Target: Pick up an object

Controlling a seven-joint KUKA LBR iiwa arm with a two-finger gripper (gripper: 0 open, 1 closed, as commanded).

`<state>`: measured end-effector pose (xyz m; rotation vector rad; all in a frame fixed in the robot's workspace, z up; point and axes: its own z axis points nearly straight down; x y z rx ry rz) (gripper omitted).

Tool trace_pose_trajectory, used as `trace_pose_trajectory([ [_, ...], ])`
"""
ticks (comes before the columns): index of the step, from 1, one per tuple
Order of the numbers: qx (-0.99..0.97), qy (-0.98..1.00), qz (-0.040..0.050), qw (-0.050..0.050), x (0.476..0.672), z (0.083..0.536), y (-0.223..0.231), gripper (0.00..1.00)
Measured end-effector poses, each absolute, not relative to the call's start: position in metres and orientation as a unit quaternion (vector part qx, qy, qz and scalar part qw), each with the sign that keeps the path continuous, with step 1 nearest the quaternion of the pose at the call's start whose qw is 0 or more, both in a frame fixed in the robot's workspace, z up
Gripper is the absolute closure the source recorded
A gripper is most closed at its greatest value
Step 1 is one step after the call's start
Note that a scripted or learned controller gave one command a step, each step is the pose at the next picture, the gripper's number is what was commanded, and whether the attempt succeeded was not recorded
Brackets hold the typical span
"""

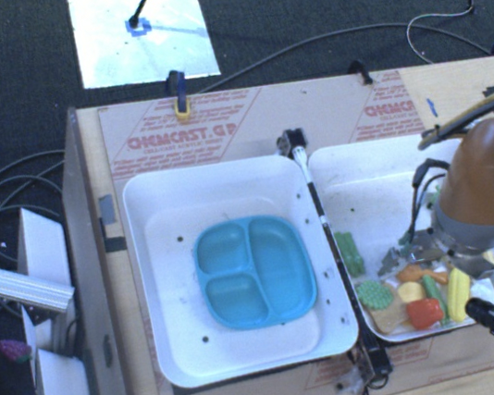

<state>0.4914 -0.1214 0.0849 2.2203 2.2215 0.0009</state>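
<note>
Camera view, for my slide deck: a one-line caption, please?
Claw low over toy food in right bin; blue divided plate in left bin.

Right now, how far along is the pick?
Done: the gripper is down in the right bin, over the toy food pile. In hand: nothing visibly held. Left: grasp and lift an item; the blue divided plate sits in the left bin.

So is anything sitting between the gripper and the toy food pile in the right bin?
Nothing visible does. The gripper is already low in the right bin, at the upper edge of the toy food pile, with the pile lying open below it. The arm's wrist hides part of the bin floor.
</note>
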Motion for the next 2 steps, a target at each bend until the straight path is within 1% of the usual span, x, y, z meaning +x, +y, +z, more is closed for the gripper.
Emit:
trace_pose_trajectory([
  [1, 0.706, 0.708, 0.0017, 0.002, 0.493, 0.096, -0.121, 1.0],
  [2, 0.706, 0.708, 0.0013, 0.001, 0.523, 0.185, -0.056, 1.0],
])
